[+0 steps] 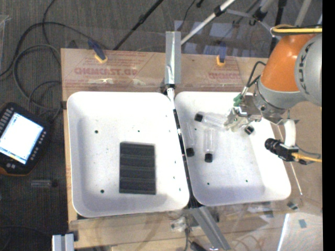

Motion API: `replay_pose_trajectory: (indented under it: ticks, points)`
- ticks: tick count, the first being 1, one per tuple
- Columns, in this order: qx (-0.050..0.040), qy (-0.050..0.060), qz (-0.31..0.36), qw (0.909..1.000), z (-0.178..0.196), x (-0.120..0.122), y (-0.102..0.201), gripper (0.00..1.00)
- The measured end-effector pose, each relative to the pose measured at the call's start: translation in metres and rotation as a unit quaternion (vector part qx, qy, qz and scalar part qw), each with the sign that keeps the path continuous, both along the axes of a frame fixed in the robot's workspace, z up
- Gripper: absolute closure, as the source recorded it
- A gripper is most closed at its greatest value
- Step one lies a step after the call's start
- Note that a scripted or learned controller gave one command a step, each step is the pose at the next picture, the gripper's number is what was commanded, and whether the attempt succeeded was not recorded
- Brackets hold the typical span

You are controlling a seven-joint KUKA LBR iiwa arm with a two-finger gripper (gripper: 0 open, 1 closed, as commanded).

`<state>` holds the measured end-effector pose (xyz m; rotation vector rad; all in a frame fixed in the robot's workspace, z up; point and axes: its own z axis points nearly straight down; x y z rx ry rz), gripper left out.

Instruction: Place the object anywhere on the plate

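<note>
Camera view: claw low over right bin, well right of plate and farther back. Cannot tell if open or shut; blurred against clear plastic.

Task's thing: taken to be one of the clear vials with black caps, loose on the right bin's floor, right of plate across the bin seam. One lying just beside claw on its plate side, two more nearer plate, roughly upright in frame. Nothing seen between claw tips, so no hold claimed. Plate itself dark, ridged, flat in left bin.

Step in hand, as judged: pick-up of the vial nearest claw.
- Close across the vial's short axis, not along it; round clear body likely to roll or squirt out.
- Come down centred on the body, clear of the cap.
- Lift high enough to clear both bin rims at the seam before crossing towards plate.
- Set down low, axis along the plate's ridges if possible, to stop rolling off.

Writing: red print on cardboard behind plate, apparently mirrored, not readable with confidence. Dark letters on arm, cut off at frame edge. Pendant left of plate, screen lit, text too small.
</note>
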<state>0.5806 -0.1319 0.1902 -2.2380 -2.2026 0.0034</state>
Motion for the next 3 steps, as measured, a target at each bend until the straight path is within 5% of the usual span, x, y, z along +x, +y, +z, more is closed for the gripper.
replay_pose_trajectory:
  ticks: [1,2,3]
  points:
    - [0.0011,-0.001,0.269,0.9631,0.010,-0.020,0.051,1.00]
    - [0.0020,0.001,0.319,0.9479,-0.004,-0.098,0.122,1.00]
    - [0.0014,0.000,0.372,0.9281,-0.007,-0.098,0.225,1.00]
